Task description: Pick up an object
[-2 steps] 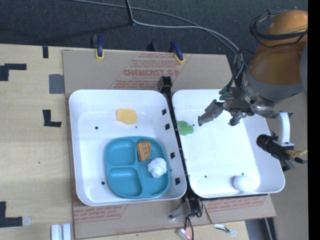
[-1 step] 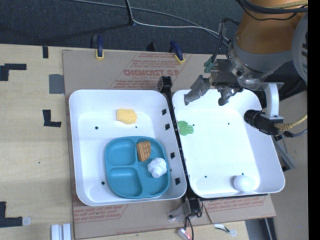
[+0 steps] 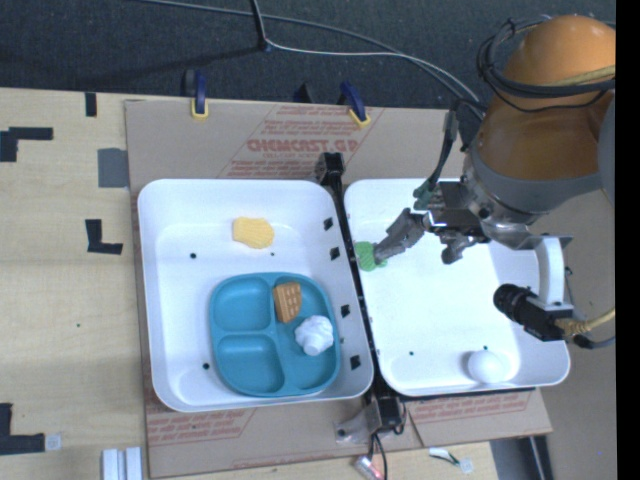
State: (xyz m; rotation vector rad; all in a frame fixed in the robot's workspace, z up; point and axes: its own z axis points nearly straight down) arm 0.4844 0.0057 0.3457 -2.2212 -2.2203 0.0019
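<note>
the green object (image 3: 367, 258) is lying at the left edge of the right bin (image 3: 440, 318), just beside the divider between the two bins, near the middle of the frame. the end effector (image 3: 420, 236) is reaching in from the right and hanging over that bin with its fingers spread apart, one finger (image 3: 395, 240) pointing down-left with its tip right at the green object, though nothing is sitting between the fingers. a white ball (image 3: 489, 366) is resting in the lower right corner of the same bin. in the left bin (image 3: 165, 268), a blue divided tray (image 3: 245, 353) is holding a tan waffle-like piece (image 3: 287, 301) and a white crumpled lump (image 3: 315, 335), and a yellow piece (image 3: 253, 232) is lying above the tray. both bins are sitting on the surface (image 3: 60, 268).
</note>
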